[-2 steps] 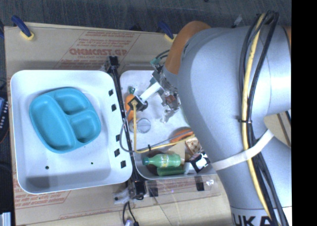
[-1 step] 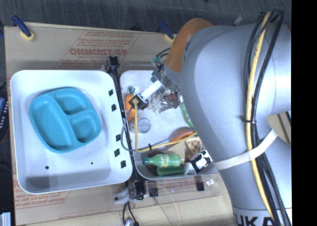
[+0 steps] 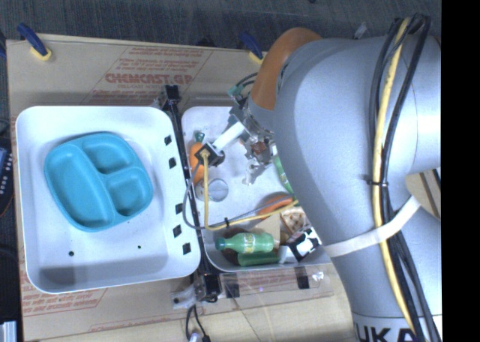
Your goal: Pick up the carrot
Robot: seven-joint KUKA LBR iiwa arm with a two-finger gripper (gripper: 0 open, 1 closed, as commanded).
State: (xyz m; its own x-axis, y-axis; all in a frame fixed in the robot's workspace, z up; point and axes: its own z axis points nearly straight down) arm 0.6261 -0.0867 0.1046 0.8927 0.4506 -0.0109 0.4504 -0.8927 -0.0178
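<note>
- Gripper point(image 3: 257, 154) position: low over the upper half of the right bin point(image 3: 214, 121), near the middle of the bin floor.
- Gripper state: cannot be determined; the wrist and the arm point(image 3: 337, 123) cover the tip from this angle. Nothing can be seen held in it.
- Carrot point(image 3: 196, 160) position: against the left wall of the right bin, lying roughly along that wall. It is partly covered, with orange showing and a small green end toward the far side.
- Carrot relative to gripper: the carrot is to the camera's left of the gripper, near but apart, with bare white bin floor between them.
- Adjacent items, right bin: a small clear round item point(image 3: 217, 190) just below the carrot, and a second elongated orange item point(image 3: 276, 201) below the gripper. A green bottle point(image 3: 247, 242) lies on its side along the near wall.
- Left bin point(image 3: 45, 258): holds a blue compartment tray point(image 3: 97, 179).
- Legible text: red print "CHEMCAST GP" on the brown sheet point(image 3: 90, 82) under both bins, with smaller red lines that are unreadable. The letters "UKA" show on the arm at the lower frame edge.
</note>
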